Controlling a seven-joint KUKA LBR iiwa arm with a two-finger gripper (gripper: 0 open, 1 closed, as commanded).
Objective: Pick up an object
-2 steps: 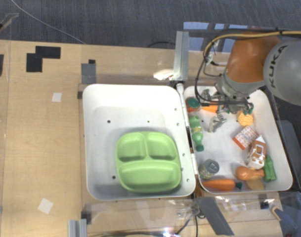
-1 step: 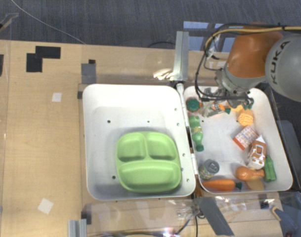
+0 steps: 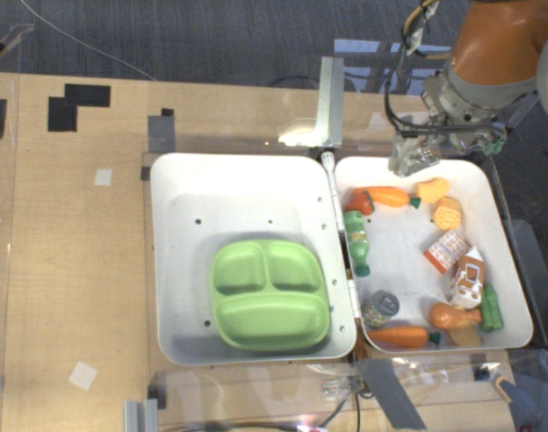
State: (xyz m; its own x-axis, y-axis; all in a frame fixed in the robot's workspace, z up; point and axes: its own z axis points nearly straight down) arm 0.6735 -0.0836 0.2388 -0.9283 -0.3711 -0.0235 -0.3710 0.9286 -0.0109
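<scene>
Two shallow white bins side by side on a pale wooden bench; smooth moulded plastic, rounded corners.

Left bin: one green divided tray, matte plastic, rounded rectangle, two small compartments at the far side and one long one at the near side. Sits toward the near right part of the bin.

Right bin: a scatter of small toy foods, mostly glossy plastic.
- Carrot near the far wall, tapered, long axis running left to right, lying flat.
- Red, rounded piece just beside the carrot's left end.
- Green bottle along the left wall, long axis running far to near.
- Yellow wedge and ridged orange-yellow lump to the right of the carrot.
- Small red and white box, tilted, mid-bin.
- Carton-shaped white and brown box, near the right wall.
- Round grey tin, seen end-on, near the near-left corner.
- Second orange carrot-like piece against the near wall, long axis left to right.
- Brown drumstick shape and a slim green piece at the near right.

Gripper, metallic grey, over the far edge of the right bin, just beyond the carrot and yellow wedge. Nothing seen in its grasp; opening cannot be made out from this angle. Orange band of the arm above it, cables looping alongside.
</scene>
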